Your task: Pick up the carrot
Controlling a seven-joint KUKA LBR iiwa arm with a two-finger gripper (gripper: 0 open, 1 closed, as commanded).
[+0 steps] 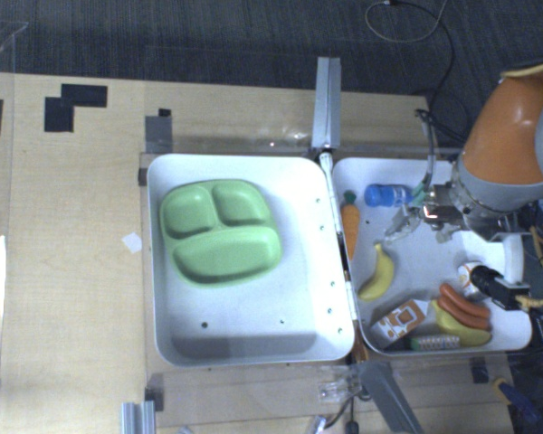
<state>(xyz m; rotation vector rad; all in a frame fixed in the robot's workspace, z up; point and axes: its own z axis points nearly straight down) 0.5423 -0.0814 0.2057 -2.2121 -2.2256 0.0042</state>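
The carrot (350, 229) is orange with a green top and lies upright along the left wall of the right bin (416, 256). My gripper (407, 220) hangs over the upper middle of that bin, to the right of the carrot and apart from it. Its fingertips are thin and blurred against the white floor. Nothing shows between them.
A blue bottle (386, 194) lies just above the gripper. A yellow banana (378, 274) sits below the carrot. Hot dogs (464, 306), a small box (400, 321) and other items crowd the bin's front right. The left bin (190, 333) holds a green divided tray (221, 230).
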